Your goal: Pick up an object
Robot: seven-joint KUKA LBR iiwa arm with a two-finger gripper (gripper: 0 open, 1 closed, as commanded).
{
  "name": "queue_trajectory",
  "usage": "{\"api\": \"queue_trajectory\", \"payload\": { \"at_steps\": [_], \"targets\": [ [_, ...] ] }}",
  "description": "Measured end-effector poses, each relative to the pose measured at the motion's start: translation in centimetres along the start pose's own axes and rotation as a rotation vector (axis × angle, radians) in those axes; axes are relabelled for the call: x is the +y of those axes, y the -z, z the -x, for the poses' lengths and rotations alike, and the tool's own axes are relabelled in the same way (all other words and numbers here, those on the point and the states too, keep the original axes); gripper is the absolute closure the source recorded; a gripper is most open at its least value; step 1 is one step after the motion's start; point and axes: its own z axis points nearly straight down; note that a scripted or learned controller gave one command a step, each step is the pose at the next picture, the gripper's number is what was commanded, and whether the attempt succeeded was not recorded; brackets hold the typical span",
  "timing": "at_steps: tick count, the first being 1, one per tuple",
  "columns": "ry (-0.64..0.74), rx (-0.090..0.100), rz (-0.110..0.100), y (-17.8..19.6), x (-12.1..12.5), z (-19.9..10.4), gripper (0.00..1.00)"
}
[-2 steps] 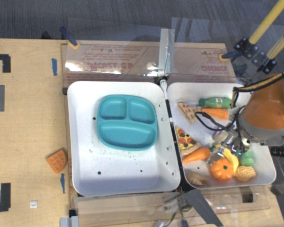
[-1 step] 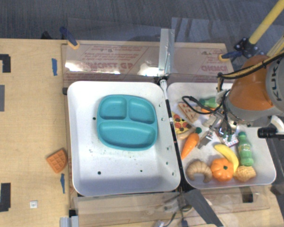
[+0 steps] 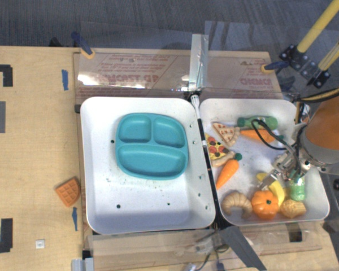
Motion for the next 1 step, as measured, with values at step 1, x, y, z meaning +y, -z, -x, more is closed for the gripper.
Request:
{"api": "queue_trajectory", "payload": {
  "at_steps": [1],
  "targets": [
    [0.003,-0.007,0.003,1.00,0.21,0.22,1.00]
  ]
}}
